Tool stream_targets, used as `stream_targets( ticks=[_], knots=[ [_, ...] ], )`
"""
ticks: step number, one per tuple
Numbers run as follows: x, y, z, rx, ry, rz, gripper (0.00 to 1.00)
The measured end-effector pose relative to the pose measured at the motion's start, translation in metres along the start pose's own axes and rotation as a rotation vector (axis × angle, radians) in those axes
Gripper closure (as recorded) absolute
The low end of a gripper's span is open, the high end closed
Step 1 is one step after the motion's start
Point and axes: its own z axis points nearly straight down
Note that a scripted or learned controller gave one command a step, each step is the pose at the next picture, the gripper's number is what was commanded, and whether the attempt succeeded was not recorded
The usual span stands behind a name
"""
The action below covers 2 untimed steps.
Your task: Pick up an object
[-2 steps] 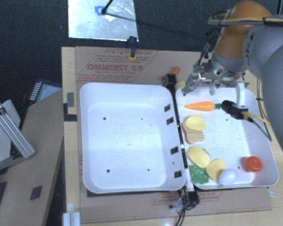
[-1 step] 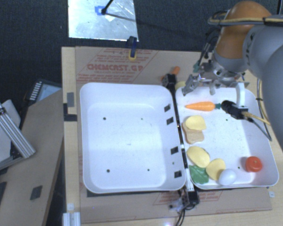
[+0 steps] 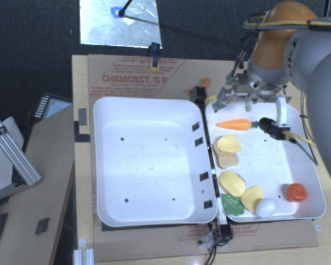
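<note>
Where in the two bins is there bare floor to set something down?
The left bin is bare across its floor. In the right bin, only the strip between carrot and tomato is free; its left edge is crowded.

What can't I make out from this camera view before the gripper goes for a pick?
- Gripper: finger state unreadable; the wrist hardware above it blurs together.
- Far corner of the right bin: covered by the arm.
- Green item: partly under the yellow pieces, shape unclear.
- Tan piece: top overlapped by another yellow piece.

Bench (image 3: 80, 164) bears cardboard sheet (image 3: 138, 76), apparently under two white bins (image 3: 149, 159).
</note>
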Motion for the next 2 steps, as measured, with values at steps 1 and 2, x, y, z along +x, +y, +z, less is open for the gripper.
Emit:
stream_targets(
  ticks=[1,2],
  knots=[
    [0.0,0.0,0.0,0.0,0.0,0.0,0.0],
    [0.0,0.0,0.0,0.0,0.0,0.0,0.0]
  ],
)
